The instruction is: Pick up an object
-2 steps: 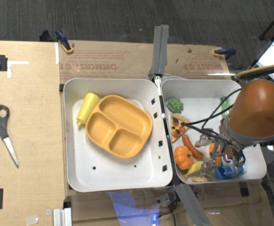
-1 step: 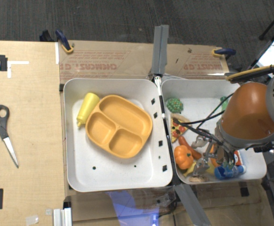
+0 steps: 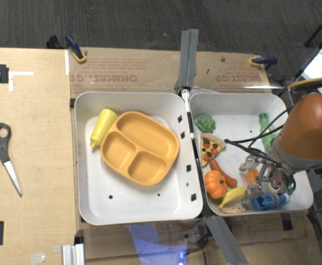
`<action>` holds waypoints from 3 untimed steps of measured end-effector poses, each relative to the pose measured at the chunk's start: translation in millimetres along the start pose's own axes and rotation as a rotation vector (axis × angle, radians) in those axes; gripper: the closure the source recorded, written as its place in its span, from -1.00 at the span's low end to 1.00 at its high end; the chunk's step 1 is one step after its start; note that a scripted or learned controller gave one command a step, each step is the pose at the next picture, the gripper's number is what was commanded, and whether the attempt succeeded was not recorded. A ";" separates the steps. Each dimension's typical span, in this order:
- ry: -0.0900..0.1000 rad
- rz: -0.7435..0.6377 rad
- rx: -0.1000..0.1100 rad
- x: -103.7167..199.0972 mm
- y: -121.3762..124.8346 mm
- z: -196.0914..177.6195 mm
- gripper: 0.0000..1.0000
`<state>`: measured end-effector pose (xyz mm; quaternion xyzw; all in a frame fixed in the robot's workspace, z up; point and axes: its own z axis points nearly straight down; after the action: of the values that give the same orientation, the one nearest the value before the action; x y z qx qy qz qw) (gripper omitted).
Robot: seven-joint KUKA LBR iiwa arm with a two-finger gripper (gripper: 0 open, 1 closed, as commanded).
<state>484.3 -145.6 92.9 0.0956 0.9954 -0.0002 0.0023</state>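
- Low in the right bin (image 3: pixel 235 101), the gripper (image 3: pixel 264 185) hangs just above a blue object (image 3: pixel 268 201); whether its fingers are apart or together I cannot tell.
- Beside it lie a banana (image 3: pixel 232 195), a small pumpkin (image 3: pixel 215 184), and a pizza slice (image 3: pixel 210 147).
- Left bin (image 3: pixel 89 192) holds a yellow divided tray (image 3: pixel 140 147).

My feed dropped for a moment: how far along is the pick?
Nothing looks lifted yet. The gripper is down in the right bin, low over the blue object near the banana. No secure grasp is visible, so gripping and raising an object remain.
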 end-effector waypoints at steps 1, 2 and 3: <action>-0.003 -0.002 0.000 -1.2 0.4 -9.4 1.00; -0.003 -0.002 0.000 -1.2 0.6 -9.4 -1.00; -0.001 -0.136 -0.001 -58.3 53.8 -0.1 -1.00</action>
<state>551.7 -104.0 93.3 0.0280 0.9996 0.0000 0.0027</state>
